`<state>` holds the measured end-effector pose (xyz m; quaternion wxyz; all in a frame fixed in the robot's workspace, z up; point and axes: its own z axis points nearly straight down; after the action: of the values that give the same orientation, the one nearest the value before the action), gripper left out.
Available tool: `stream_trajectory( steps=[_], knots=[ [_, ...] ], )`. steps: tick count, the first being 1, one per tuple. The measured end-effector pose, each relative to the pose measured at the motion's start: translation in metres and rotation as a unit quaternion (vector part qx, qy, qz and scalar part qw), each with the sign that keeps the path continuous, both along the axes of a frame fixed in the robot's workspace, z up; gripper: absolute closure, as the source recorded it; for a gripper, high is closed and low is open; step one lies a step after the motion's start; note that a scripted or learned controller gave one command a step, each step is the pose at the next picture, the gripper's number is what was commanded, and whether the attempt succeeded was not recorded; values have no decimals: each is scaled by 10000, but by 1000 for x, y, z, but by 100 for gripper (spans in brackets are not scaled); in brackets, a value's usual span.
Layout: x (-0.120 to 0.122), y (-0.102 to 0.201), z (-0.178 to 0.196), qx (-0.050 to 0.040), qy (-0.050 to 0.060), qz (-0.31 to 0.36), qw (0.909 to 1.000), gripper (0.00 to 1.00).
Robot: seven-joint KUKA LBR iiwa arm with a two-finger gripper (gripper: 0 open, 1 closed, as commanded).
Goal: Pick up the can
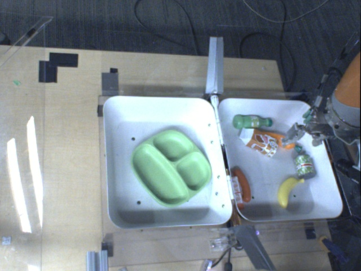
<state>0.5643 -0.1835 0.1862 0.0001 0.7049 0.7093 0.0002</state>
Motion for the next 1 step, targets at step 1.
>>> stream_trajectory(
  steps=[1],
  knots=[
    [2, -22, 36, -8, -16, 365, 9993, 0]
  ],
)
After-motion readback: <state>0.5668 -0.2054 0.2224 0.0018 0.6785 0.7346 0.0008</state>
